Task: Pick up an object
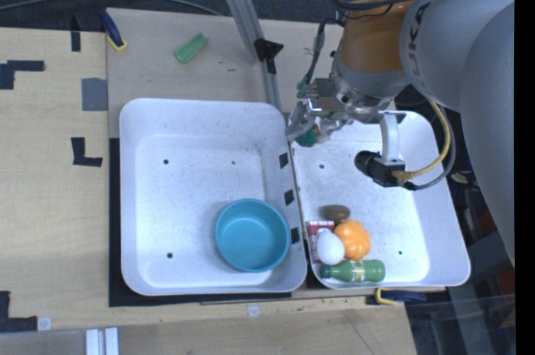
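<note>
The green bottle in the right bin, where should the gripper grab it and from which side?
Likely at mid-body, from straight above. The green bottle lies on its side along the right bin's near wall, so the fingers should close across its width. The white egg and orange fruit crowd its far side, leaving little finger room there.

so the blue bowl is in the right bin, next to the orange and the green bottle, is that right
Not quite. The camera view shows the blue bowl in the left bin, near its front right corner. The orange and the green bottle lie in the right bin, just across the rims from the bowl.
</note>
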Motion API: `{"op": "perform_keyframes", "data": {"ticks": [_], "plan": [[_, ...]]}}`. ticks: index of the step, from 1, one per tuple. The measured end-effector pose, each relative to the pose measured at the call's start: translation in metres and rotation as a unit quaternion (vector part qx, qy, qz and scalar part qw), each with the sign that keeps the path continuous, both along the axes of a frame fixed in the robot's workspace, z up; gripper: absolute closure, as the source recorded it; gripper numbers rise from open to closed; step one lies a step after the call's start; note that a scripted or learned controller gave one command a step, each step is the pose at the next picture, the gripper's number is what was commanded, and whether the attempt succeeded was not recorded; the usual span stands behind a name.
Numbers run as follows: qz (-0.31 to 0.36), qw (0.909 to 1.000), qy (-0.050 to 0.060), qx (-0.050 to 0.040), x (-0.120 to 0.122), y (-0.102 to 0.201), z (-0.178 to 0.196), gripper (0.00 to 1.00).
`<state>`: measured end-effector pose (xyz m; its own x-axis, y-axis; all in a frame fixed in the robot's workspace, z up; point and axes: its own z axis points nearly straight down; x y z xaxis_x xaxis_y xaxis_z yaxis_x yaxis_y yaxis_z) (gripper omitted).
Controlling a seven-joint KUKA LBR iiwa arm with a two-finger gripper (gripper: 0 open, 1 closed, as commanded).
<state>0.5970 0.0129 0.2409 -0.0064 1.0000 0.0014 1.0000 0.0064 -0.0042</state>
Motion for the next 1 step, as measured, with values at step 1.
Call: {"op": "perform_keyframes", "data": {"ticks": [1], "plan": [[0.000,1.0000,0.000,-0.0002,-0.0136,0.0513,-0.0131,1.00]]}}
